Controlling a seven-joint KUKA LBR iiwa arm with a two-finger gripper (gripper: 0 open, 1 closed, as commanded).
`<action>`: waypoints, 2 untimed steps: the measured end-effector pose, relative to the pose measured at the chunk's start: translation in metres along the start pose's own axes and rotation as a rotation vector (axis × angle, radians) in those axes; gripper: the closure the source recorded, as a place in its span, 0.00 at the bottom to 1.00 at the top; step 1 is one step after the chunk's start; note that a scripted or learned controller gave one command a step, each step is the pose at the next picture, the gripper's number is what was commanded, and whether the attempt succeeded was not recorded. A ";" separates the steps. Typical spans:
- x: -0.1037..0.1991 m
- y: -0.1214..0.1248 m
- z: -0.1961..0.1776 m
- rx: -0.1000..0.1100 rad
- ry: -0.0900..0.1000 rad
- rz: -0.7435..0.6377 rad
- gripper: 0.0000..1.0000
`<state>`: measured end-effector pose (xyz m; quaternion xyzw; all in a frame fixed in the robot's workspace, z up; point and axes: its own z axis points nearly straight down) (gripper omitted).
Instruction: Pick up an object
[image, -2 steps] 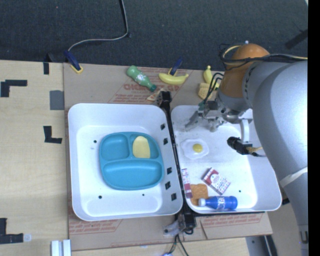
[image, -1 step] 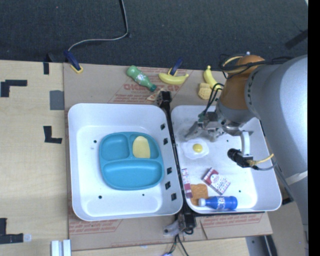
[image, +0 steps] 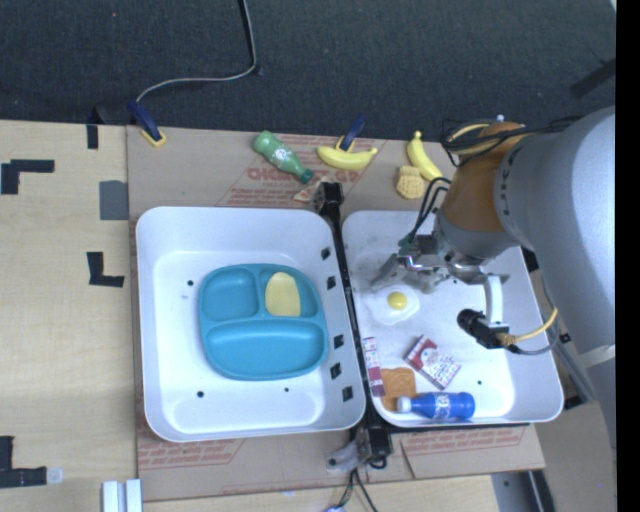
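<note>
My gripper (image: 405, 270) hangs low in the right bin (image: 530, 395), just above and beside the fried egg (image: 398, 302), and my metal fingers (image: 388, 268) are spread apart with nothing between them. The egg looks like the nearest thing to take — it lies flat on the bin floor, near the wall which divides the two bins. I think this flatness is the main danger: my fingers may slide over the thin edge and close on air, or push the egg against the wall. If I come down a little off, I could also press on the bin floor. Now I count. In the right bin there is one egg, one red and white packet (image: 432, 362), one brown cracker-like piece (image: 398, 381) and one blue bottle (image: 437, 405) lying on its side. In the left bin (image: 160, 300) there is one blue divided tray (image: 262, 322) with one yellow piece (image: 283, 295) in it. Behind the bins, on the bench, I see two bananas (image: 347, 155), one green bottle (image: 282, 155) and one small yellow thing (image: 409, 183) which I cannot name.
</note>
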<state>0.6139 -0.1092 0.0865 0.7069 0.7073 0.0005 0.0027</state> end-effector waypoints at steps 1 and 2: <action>-0.002 -0.015 0.000 -0.001 0.001 0.000 0.00; -0.002 -0.014 -0.011 -0.004 0.001 0.000 1.00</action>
